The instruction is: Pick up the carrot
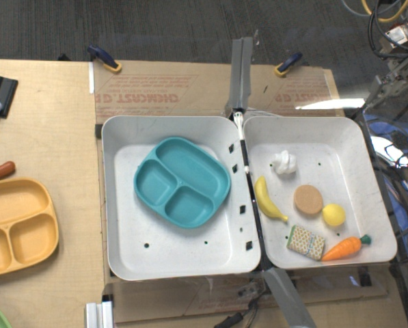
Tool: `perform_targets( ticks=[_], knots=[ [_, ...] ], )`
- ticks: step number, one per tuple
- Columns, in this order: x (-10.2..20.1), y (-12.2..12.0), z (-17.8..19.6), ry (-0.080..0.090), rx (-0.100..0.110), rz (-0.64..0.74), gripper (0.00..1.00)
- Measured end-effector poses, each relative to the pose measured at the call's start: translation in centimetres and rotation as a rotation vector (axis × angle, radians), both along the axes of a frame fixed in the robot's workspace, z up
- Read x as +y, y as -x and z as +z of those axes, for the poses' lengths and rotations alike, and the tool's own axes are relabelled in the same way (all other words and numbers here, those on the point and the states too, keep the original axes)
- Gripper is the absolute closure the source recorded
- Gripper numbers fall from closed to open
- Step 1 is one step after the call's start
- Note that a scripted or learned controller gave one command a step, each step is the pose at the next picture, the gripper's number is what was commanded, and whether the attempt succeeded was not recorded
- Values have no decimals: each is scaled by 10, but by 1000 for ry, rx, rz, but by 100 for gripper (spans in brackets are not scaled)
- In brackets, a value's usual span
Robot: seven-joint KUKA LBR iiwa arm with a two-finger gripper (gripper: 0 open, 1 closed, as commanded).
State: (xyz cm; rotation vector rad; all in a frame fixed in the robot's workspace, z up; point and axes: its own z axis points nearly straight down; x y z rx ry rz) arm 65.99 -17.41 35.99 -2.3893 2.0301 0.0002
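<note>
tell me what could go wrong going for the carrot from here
1. The carrot lies in the near right corner of the right bin, close to its walls, so the fingers may hit the rim or have little room to close.
2. The patterned block sits right at the carrot's tip and the lemon just above it; a slightly off descent could nudge or grab one of them.
3. The carrot is tapered and rounded, so it may slip.

The carrot (342, 249) is orange with a small green top. It lies on its side in the right bin (357, 141), near the front right corner, green end pointing right.
</note>
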Motion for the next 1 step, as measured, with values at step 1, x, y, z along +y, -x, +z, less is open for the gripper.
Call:
perform_targets(
  ticks=[1],
  knots=[
    [-2, 1, -213, 0, 5, -126, 100]
  ],
)
